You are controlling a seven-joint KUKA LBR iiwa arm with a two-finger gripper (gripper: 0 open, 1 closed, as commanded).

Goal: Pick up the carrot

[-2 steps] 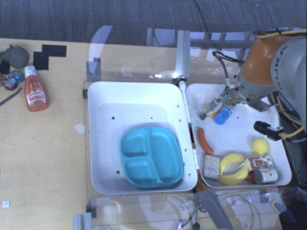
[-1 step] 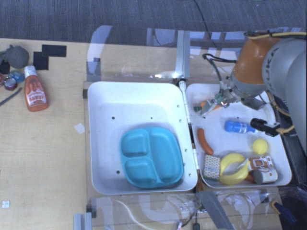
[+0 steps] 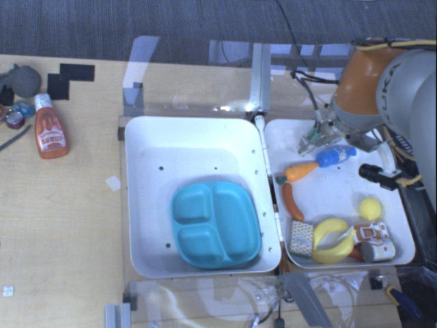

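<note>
The carrot (image 3: 301, 172) lies on the floor of the right bin (image 3: 273, 137), near its left wall and in the upper half, touched by nothing that grips. The gripper (image 3: 319, 134) hangs over the same bin's upper part, above and a little to the right of the carrot in the camera view, so the vegetable lies down and to the left of it, near but apart. Whether the gripper is released or clenched cannot be told; nothing is seen grasped. The carrot's long axis runs at a slant, its green-topped end low toward the bin's left wall, its other end rising to the right, just beside a blue bottle (image 3: 335, 157). One arm serves the bench. Count in the right bin: one carrot, one blue bottle, one sausage (image 3: 293, 201), one lemon (image 3: 370, 209), one banana (image 3: 332, 240), one patterned packet (image 3: 301, 238), one small can (image 3: 377, 251). The left bin (image 3: 150, 183) holds one blue divided plate (image 3: 215, 223). On the bench to the left stands one ketchup bottle (image 3: 50, 130). In judgement, the approach must clear the blue bottle.
</note>
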